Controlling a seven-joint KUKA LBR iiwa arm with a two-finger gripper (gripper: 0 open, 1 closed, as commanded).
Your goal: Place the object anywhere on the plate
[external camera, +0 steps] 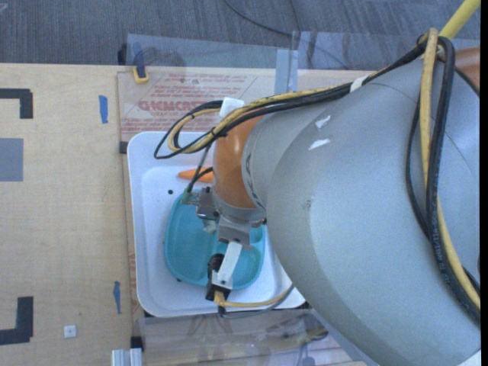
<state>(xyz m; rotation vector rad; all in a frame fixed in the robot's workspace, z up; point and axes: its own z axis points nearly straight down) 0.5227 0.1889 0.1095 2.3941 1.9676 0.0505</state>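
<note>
A teal plate (187,242) lies in the white bin (149,204), in its near half. My gripper (221,223) hangs over the plate's middle, seen from above and largely covered by the wrist with its orange band. A small orange object (194,175) pokes out from behind the wrist. It lies on the bin floor just beyond the plate's far rim. How much of it is hidden under the arm I cannot tell.
The grey arm covers the whole right side, including the second bin. Yellow and black cables (183,128) loop over the bin's far edge. A wooden bench top (61,204) lies to the left. A clear panel (213,59) stands behind the bin.
</note>
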